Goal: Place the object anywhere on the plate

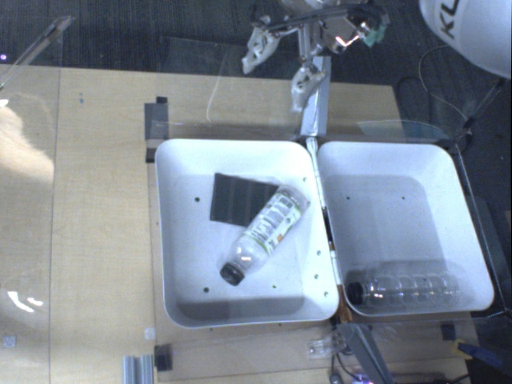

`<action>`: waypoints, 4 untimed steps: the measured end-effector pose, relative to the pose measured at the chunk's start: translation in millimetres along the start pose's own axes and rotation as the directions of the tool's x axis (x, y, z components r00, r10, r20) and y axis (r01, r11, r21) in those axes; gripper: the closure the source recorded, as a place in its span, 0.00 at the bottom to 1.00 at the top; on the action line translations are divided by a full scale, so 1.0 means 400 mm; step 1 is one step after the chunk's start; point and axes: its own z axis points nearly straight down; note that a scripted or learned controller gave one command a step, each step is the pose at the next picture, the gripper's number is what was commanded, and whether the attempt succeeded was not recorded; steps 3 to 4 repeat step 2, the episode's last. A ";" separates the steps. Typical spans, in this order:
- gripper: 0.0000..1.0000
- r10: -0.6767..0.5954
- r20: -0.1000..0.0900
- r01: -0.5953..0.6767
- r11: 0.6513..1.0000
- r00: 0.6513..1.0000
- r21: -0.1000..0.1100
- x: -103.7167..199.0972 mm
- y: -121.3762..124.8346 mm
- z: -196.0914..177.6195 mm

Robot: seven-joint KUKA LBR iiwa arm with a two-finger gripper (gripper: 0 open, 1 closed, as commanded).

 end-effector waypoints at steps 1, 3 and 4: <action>0.00 0.171 -0.003 -0.171 0.985 0.985 0.000 0.003 -0.017 -0.011; 0.00 0.629 -0.004 -0.629 0.777 0.777 0.003 0.009 -0.024 -0.009; 0.00 0.629 -0.004 -0.629 0.777 0.777 0.003 0.009 -0.024 -0.009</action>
